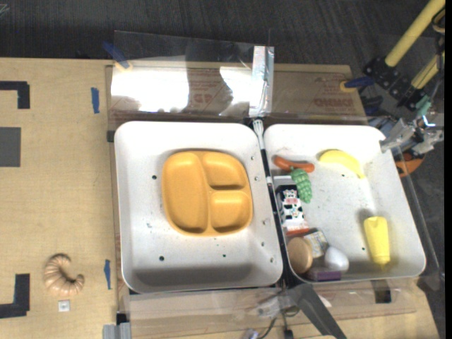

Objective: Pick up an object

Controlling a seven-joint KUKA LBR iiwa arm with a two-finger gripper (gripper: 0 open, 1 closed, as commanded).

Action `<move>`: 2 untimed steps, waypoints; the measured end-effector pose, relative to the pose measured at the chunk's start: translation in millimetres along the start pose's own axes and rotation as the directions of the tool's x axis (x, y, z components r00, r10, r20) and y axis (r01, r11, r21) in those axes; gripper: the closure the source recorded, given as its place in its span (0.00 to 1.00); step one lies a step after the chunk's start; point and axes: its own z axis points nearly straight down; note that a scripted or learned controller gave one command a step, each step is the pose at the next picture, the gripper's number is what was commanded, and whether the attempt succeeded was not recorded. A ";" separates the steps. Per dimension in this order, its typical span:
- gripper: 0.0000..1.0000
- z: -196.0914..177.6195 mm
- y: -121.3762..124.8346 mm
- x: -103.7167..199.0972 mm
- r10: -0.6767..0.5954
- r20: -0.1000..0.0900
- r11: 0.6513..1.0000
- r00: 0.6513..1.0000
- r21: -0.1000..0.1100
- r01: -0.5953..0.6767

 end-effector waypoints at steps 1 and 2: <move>0.00 148.9 -40.5 4.9 0.273 -0.011 0.962 0.962 0.008 -0.273; 0.00 159.3 -42.6 25.3 0.240 -0.002 0.971 0.971 0.004 -0.240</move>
